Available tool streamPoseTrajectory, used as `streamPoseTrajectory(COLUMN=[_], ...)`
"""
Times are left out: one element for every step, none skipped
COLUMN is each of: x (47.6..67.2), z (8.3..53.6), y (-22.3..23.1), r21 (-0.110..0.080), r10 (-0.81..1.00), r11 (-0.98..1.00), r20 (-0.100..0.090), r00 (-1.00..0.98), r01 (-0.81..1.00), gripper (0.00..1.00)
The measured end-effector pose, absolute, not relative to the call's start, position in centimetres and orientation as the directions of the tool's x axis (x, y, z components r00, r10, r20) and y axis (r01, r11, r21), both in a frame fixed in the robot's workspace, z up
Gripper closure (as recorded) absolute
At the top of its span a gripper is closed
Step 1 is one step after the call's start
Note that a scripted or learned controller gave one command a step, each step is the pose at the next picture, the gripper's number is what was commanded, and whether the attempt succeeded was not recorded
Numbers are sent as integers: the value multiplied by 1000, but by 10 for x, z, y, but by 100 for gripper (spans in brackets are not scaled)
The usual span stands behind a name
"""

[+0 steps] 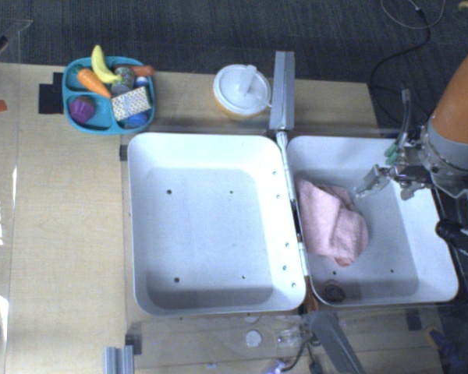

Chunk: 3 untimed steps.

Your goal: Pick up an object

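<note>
Cloth [331,223]: pink, crumpled, in right bin [421,283] | just left of pincer [374,181] | pincer state: cannot tell

Pale pink cloth [333,222] lying in the right white bin [421,279], something reddish peeking at its lower edge. The left white bin [210,216] is plain white with a few dark dots. Light tan wood bench [54,232], a black patch and a small red mark near its far left edge. At the far edge, a blue tray [72,119] carrying a yellow banana [101,65], an orange carrot [92,82], a purple piece [82,109] and a speckled block [132,102]. White-lidded yellow bowl [242,90] beside it. Orange band [460,104] on the grey arm.
</note>
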<state>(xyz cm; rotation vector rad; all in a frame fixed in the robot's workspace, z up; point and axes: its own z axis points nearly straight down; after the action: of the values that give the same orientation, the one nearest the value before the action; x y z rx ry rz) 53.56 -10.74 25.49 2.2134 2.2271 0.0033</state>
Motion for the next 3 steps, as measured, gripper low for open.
streamPoseTrajectory(x=[530,532,576], z=[98,109,185], y=[-113,-112,-62], r21=[10,13,4], r10=[999,999,980], r11=[-44,-42,198], r20=[-1,1,0], r00=[44,42,-198], r01=[999,999,980], gripper=[0,100,100])
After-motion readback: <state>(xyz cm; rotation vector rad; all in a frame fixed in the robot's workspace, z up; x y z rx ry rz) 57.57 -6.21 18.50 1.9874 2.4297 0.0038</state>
